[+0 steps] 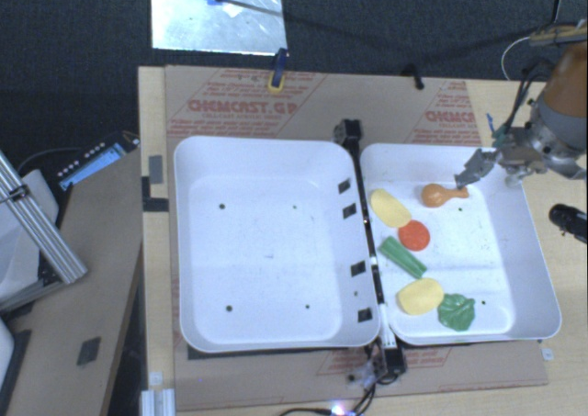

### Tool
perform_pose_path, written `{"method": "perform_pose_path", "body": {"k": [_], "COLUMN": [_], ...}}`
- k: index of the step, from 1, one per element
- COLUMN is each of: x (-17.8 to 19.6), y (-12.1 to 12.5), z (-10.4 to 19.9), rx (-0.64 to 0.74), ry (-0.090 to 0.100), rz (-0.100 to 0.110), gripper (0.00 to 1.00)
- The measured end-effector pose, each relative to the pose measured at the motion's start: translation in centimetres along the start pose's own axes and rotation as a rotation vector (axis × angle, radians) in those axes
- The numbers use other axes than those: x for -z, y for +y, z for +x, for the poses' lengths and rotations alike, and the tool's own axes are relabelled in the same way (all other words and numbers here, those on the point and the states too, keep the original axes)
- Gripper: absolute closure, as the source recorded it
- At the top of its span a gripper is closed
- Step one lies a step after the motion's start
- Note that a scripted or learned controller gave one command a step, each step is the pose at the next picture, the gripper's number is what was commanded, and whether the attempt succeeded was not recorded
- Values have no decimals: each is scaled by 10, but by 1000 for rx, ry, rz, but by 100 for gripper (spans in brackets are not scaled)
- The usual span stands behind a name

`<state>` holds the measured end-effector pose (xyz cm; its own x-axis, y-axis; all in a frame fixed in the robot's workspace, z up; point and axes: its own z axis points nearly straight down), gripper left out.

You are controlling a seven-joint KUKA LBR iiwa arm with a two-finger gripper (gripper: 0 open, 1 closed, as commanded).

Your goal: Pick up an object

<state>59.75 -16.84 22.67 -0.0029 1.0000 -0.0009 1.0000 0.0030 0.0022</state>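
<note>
Beside hand (470, 175): orange gourd (441, 193).

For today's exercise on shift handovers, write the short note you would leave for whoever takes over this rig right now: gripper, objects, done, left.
Gripper: over the right bin, its tip at the handle end of the orange drumstick-shaped toy; grasp not confirmed.
Things: all in the right bin: two yellow pieces, red round piece, green stick, green leafy piece.
Done: nothing lifted.
Left: secure and raise one object.
</note>
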Motion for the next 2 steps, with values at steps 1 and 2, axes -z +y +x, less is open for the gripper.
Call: {"method": "perform_pose_path", "body": {"k": [1, 2], "x": [-150, -131], "y": [65, 66], "z": [60, 55], "rx": [7, 4], "ry": [4, 0], "rz": [5, -3], "gripper": [0, 100]}}
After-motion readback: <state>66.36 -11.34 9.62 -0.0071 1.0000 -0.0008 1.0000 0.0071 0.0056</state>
